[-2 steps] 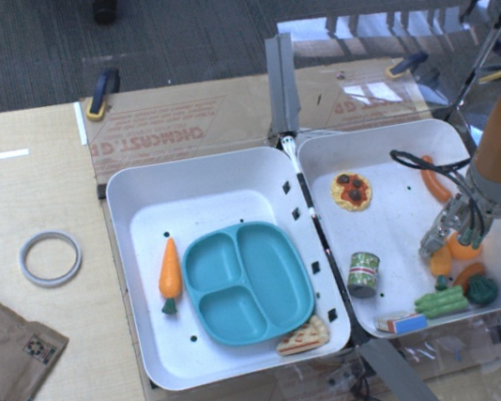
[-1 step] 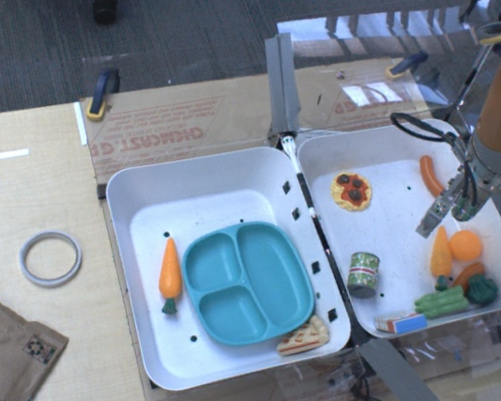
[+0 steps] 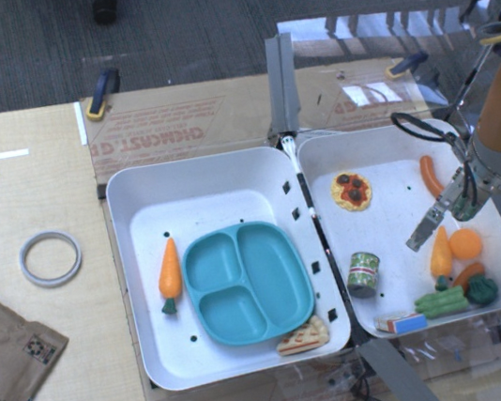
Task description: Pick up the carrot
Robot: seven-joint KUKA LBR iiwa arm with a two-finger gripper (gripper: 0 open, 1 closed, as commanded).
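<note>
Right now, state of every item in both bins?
carrot: flat in left bin, beside tray
teal tray: upright, compartments bare
sandwich: against tray's near edge
can: upright, right bin
pizza: flat
gripper: above second carrot, holding nothing

Teal divided plate (image 3: 245, 281) in left bin (image 3: 142, 289), perhaps a sandwich (image 3: 302, 337) alongside.

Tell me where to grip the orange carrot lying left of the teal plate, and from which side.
Grip the orange carrot with the green stem end across its thick middle, coming straight down from above. It lies flat on the left white bin's floor, running top to bottom in the view, stem nearest. Fingers should probably close on its left and right sides, where bare floor separates it from the teal divided plate.
</note>
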